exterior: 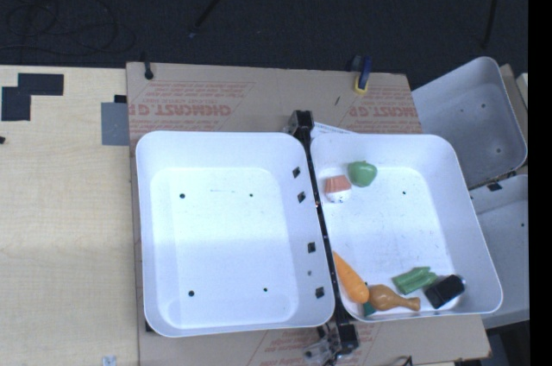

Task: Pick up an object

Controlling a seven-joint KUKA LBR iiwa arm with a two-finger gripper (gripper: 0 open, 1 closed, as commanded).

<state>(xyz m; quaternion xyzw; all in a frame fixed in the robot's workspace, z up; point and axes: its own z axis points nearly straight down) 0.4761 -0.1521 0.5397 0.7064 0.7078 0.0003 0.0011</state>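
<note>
**Six small objects wait in the right-hand bin**

Camera view, looking down: two shallow white plastic bins sit side by side on a cardboard sheet (259,101), joined along a black clipped divider (312,209). Take that divider as the marker. Just right of it, toward the far end, there's a small orange-and-white block (336,186), and touching that, a round green toy vegetable (363,173). Down at the near end of the right bin (448,183), an orange toy carrot (349,276) lies beside the divider, then a tan pear-shaped toy (390,299), a green ridged piece (412,279), and a black block (444,292) farthest out. The left bin (151,209) lies across the divider. Gripper state: cannot tell.
</note>
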